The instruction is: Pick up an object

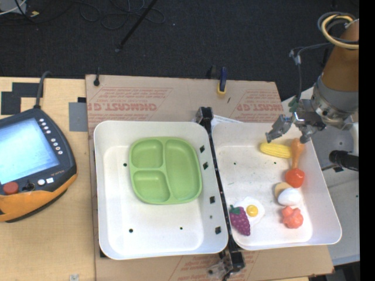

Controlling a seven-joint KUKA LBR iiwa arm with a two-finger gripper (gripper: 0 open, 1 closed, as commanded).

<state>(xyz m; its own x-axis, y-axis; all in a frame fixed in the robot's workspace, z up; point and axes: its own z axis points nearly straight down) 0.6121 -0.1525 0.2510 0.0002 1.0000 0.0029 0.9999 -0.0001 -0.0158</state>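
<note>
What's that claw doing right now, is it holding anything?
Gripper: open, holding nothing, poised above the toy corn in the right bin.

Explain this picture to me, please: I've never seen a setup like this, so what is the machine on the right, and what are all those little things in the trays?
You are looking down at a slant from one fixed camera above a workbench. The machine on the right is a robot arm, grey with an orange band; at its end is a two-fingered hand for picking things up. Its fingers are spread apart and hold nothing. It hangs over the far edge of the right bin.

The left bin holds a green divided plate. The right bin holds toy food: a yellow corn cob, a carrot, a tomato, an egg-like white piece, purple grapes, a fried egg and a red-orange piece.

The screened device at left looks like the robot's handheld controller.
</note>
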